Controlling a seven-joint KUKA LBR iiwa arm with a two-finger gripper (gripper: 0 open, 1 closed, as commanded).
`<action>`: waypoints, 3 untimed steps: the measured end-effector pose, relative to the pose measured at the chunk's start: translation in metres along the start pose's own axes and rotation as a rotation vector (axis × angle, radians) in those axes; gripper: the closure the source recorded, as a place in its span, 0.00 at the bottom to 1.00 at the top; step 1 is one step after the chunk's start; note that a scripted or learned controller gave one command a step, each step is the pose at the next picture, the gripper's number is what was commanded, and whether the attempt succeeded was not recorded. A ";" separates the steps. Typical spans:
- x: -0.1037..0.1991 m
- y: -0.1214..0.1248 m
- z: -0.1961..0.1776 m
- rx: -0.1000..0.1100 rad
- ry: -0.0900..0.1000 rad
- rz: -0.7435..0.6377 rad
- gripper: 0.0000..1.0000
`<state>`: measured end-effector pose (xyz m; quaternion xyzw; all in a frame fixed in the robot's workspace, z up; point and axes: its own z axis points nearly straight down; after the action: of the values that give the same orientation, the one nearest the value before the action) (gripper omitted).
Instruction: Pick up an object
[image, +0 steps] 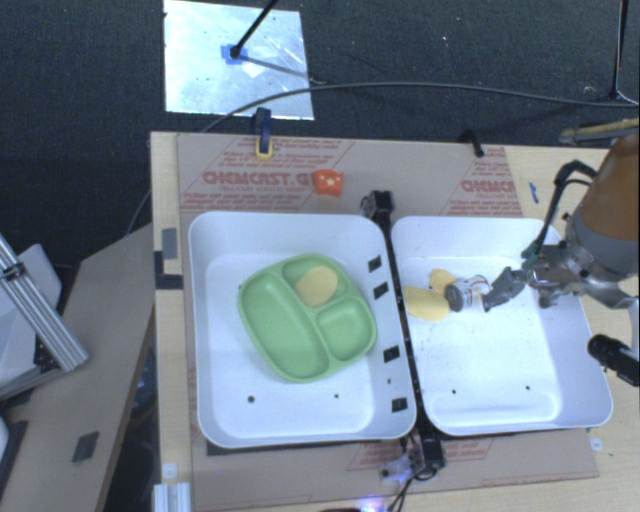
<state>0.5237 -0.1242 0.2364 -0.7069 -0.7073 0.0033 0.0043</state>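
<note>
- My hand (468, 294) is low in the right bin (500, 400); I cannot tell its finger state.
- A yellow object (428, 306) lies just beside its tip; I'd centre over it before closing.

We see the scene under even, fairly bright overhead light, with the two white bins (300, 420) nearly washed out and only soft, faint shadows along their walls. A shiny sheet (238, 60) on the dark floor throws back a pale glare. The whole frame looks a little soft and grainy to us, and the arm (610, 215) at the right blurs slightly.
</note>
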 end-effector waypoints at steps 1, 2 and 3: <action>0.000 0.002 -0.006 -0.013 -0.002 -0.003 0.00; -0.003 0.002 0.056 -0.008 -0.001 0.000 0.00; -0.009 0.010 0.110 -0.009 -0.001 0.000 0.00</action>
<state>0.5330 -0.1332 0.1258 -0.7069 -0.7074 0.0006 0.0009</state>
